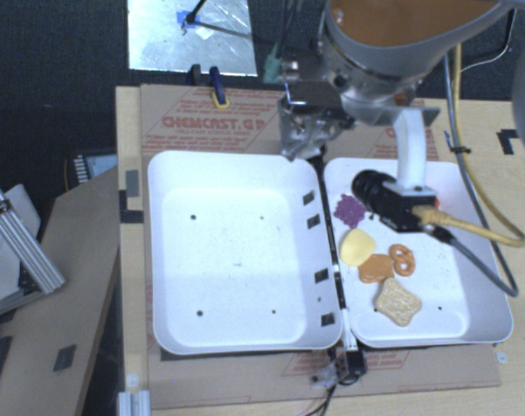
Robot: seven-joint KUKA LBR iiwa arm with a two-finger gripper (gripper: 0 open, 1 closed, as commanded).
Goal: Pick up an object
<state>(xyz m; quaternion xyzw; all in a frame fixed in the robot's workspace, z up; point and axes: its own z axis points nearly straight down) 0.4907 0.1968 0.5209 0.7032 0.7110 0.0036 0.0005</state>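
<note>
arm (401,33): grey shell | orange band | yellow cable (470,226) | metal end effector (304,137)

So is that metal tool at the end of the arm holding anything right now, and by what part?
Nothing visible. The tool hangs at the bins' top edge, apart from the toy foods: purple grapes, pretzel, bread slice.

bench (132,128) (two white bins (228,250))

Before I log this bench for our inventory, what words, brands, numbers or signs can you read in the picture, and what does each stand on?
"CHEMCAST G P" in red, on the brown sheet behind the left bin; the last characters are uncertain.
More red print on the same sheet below the bins: too small and partly hidden to read.
No text can be read on the food pieces, the bins or the arm.
</note>
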